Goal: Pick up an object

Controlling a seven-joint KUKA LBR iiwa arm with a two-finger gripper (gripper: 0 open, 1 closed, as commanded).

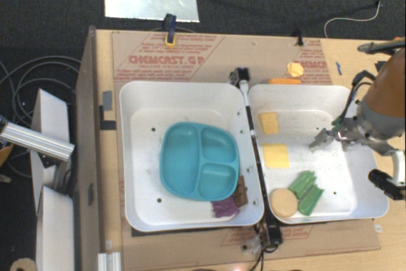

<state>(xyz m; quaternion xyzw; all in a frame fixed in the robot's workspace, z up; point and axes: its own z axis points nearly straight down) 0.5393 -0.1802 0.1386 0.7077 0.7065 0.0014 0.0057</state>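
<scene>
Worktop (190, 51) two white bins | gripper (323, 138) above right bin (336, 95), fingers apart, nothing held | yellow slices (275, 155), green pieces (306, 190) lying nearby | pick not yet done

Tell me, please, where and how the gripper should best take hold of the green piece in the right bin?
Probably from above, across the narrow width of the green piece near its middle. It lies flat and elongated, tilted diagonally; the round tan disc crowds its lower-left side, so its upper-right end looks freer.
</scene>
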